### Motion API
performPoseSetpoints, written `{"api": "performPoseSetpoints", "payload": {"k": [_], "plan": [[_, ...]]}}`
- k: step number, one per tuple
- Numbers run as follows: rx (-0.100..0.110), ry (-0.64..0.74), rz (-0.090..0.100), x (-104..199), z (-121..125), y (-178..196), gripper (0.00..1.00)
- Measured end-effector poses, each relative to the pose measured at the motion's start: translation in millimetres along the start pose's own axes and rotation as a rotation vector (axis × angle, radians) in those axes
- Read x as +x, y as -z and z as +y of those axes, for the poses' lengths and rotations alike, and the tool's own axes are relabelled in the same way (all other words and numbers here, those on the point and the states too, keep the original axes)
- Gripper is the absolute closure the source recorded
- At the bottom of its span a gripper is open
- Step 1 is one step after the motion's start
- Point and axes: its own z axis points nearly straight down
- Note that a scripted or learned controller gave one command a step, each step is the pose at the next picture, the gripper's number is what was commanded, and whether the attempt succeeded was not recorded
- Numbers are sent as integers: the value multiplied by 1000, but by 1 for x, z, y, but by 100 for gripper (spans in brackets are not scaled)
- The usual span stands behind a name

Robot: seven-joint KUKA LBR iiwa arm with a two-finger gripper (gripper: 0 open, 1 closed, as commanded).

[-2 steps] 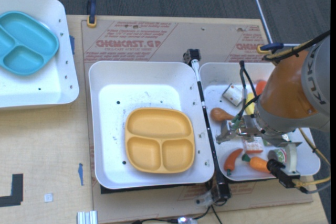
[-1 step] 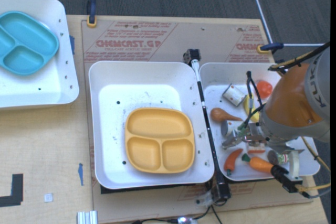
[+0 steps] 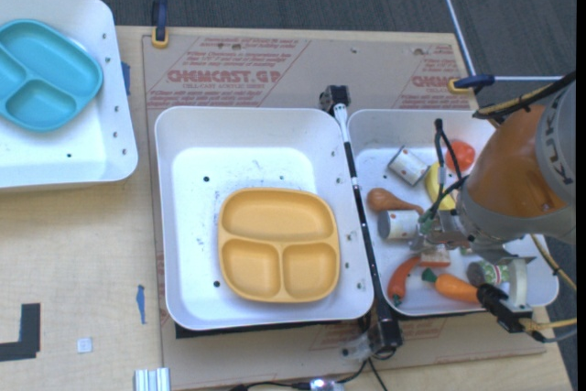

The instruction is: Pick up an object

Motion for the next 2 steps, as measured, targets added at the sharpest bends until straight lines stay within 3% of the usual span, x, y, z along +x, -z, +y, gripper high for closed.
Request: {"api": "performPoseSetpoints", "payload": {"k": [1,2], "plan": [[13,4,7,72,-2,86,100],[13,4,7,72,-2,86,0]]}}
